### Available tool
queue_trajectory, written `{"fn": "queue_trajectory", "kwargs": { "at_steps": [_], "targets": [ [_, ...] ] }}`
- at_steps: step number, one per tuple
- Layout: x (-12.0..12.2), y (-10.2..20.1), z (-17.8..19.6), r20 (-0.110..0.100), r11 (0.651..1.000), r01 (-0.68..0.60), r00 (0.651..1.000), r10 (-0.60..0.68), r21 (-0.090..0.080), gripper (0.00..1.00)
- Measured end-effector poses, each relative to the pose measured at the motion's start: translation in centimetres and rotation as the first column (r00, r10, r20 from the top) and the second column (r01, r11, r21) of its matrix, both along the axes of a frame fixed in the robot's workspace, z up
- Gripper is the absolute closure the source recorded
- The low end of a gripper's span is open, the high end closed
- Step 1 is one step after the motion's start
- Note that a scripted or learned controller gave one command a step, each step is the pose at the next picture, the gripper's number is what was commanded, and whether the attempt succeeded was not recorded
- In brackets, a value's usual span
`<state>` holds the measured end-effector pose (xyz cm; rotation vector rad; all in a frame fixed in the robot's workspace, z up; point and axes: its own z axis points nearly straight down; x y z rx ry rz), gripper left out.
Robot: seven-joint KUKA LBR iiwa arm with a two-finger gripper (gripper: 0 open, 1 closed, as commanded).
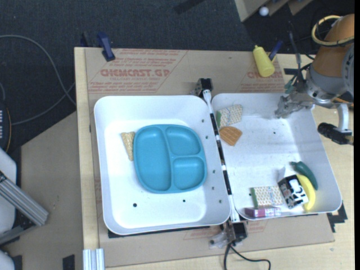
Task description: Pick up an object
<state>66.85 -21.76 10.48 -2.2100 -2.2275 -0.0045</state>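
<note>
From the fixed camera above the bench, two white bins sit side by side: the left bin (107, 151) and the right bin (270, 145). The left bin holds two things: one blue divided plate (169, 157) with three compartments, lying flat near the middle, and one tan cracker (128, 144) at its nine o'clock edge, partly tucked under the rim.

The right bin holds several loose pieces, grouped in two clusters. At ten o'clock of the bin lie one patterned square wafer (231, 116) and, touching it just below, one orange-brown chip (230, 134). At five o'clock lie one yellow banana (307, 191), one green pepper (305, 171) just above it, one black-and-white block (291, 190) against the banana's left side, one second patterned wafer (267, 196), and one pink-capped tube (262, 211) along the near wall.

On the bench beyond the bins stands one yellow bottle (262, 61) (lying tilted, at twelve o'clock of the right bin).

The gripper (286, 107) hangs over the right bin's one o'clock corner, well apart from both clusters; nothing sits between its fingers, though how wide they stand I cannot tell.
</note>
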Motion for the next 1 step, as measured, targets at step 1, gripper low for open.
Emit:
{"fn": "queue_trajectory", "kwargs": {
  "at_steps": [1],
  "targets": [
    [-0.01, 0.00, -0.02, -0.001, 1.000, 0.000, 1.000, 0.000, 0.000, 0.00]
  ]
}}
